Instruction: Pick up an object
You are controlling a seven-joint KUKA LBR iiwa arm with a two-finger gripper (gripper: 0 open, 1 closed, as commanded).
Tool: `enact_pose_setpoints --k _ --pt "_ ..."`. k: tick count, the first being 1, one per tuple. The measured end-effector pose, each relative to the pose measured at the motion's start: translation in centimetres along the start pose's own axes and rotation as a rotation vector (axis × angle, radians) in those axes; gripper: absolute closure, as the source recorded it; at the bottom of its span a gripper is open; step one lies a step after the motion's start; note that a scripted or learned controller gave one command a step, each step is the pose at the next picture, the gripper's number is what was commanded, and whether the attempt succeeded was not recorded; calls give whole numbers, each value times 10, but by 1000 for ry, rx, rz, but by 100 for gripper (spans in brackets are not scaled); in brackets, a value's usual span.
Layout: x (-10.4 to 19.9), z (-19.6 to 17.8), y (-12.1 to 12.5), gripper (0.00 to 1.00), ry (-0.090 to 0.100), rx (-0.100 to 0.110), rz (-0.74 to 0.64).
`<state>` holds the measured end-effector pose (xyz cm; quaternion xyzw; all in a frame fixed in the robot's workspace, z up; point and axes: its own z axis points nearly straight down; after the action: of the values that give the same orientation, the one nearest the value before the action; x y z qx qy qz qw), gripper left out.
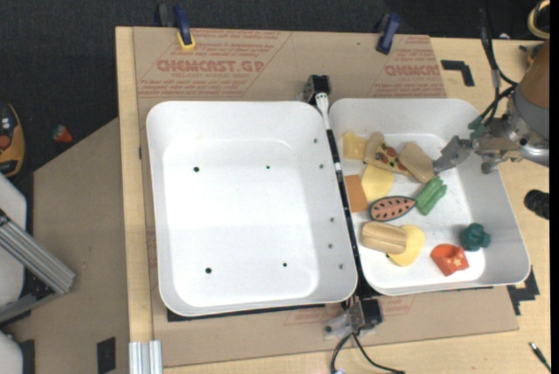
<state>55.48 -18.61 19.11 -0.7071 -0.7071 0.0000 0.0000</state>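
White plastic first: took the right bin point(500, 211) as the landmark. Found every toy piece inside it. Closest to its near rim, noted a red piece point(449, 259), and just left of that a tan roll point(381, 235) touching a yellow piece point(409, 246). A little farther in, toward the bin's right wall, saw a teal piece point(474, 235) apart from the rest. Toward the bin's middle, picked out a brown spotted oval point(391, 208) with a green piece point(430, 196) just beside its right end, and an orange block point(355, 191) against the bin's left wall, touching a pale yellow wedge point(378, 183). Farther back in the bin, made out a tan piece point(417, 161), a slice-shaped piece with red spots point(384, 155) and a yellow block point(353, 145), all crowded together. Spotted the gripper point(467, 158) over the bin's far right part, just right of the tan piece, jaws spread, gripping nothing. Saw the left bin point(159, 189) flush against the right bin's left wall.
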Motion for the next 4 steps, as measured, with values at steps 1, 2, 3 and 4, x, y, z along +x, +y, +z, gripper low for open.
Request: enact_pose_setpoints --k 1,2,3,4 --pt "44 64 116 0 0 -8 -8" --pt "95 105 113 0 -3 -1 -3" --pt "93 90 115 100 -4 -11 -1" --pt "138 -54 115 100 0 -19 -6"
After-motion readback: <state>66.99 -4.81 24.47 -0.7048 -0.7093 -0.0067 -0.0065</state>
